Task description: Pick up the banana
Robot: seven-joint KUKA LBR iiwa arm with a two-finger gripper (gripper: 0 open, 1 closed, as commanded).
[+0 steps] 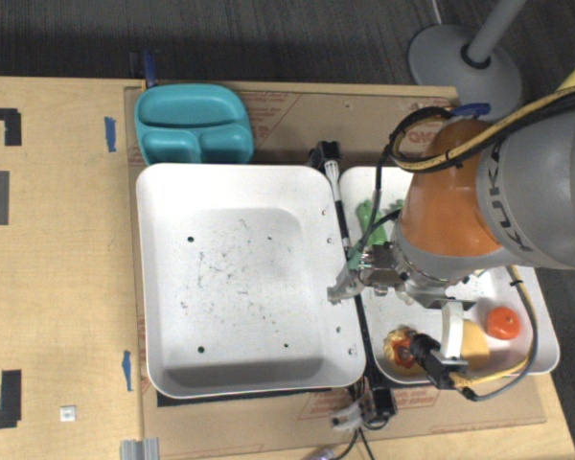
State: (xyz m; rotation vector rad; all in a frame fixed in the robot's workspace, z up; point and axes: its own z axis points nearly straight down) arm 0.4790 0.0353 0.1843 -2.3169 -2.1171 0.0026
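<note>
My arm's orange band and grey wrist point(450, 209) hang over the right bin point(546, 353) and cover most of it. The gripper point(364, 276) shows as a bit of metal under the wrist, near the rim between the two bins. A pale yellow piece point(475, 341), possibly the banana, lies at the bin's near right and is partly hidden by the robot's bracket. It is apart from the gripper, to its right and nearer the front. Nothing shows held.
An orange-red round thing point(503, 322) lies beside the yellow piece. A brown and gold round thing point(399, 346) sits at the bin's front left, a green thing point(368, 214) at its far left. The left bin point(172, 257) and a teal tray point(194, 123) lie to the left.
</note>
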